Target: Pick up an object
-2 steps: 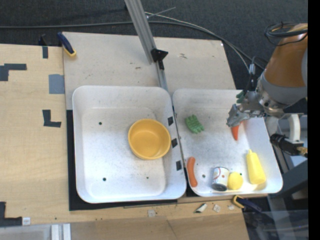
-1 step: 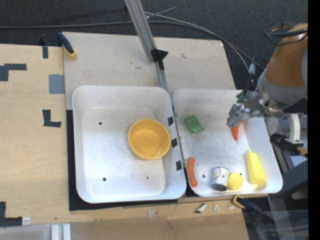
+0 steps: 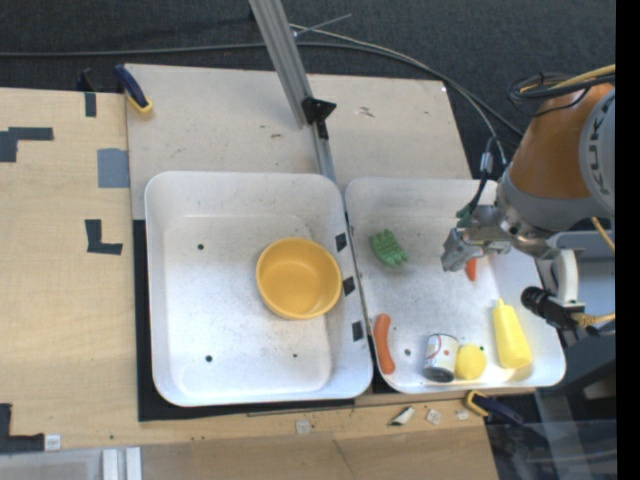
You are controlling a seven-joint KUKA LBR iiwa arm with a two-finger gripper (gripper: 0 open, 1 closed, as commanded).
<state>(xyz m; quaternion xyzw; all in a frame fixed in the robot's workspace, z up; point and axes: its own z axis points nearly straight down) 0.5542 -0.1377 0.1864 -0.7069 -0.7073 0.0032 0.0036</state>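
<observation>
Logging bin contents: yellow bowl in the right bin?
No, the yellow bowl sits in the left bin, apart from the right bin.

I see two bins side by side on the bench. In the left bin (image 3: 180, 298) a bowl (image 3: 298, 277) sits toward the right wall, about midway front to back. In the right bin (image 3: 420, 200), a leafy toy (image 3: 389, 248) lies near the left wall. Along its front edge I count a sausage (image 3: 383, 343) at the left corner, then a can (image 3: 439, 356), a lemon (image 3: 470, 363), and a corn cob (image 3: 511, 335) at the right corner.
</observation>
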